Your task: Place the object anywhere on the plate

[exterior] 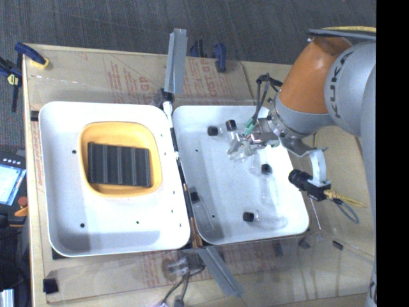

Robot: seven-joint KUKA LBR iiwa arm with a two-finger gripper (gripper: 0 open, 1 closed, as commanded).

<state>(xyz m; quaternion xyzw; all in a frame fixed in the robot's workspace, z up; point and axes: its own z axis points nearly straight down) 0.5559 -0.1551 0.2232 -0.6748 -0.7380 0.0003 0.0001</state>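
The gripper (246, 142) hangs over the right bin (211, 216); whether it clasps anything I cannot tell. Confirm a firm hold first. Then carry across and lower gently onto the plate (119, 133).

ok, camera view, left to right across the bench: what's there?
Left white bin → yellow plate with dark ridged insert → right white bin → gripper over the right bin → grey arm's orange band.

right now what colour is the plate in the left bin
Yellow-orange rim, with a dark grey ribbed centre; the plate shows best in the camera view.
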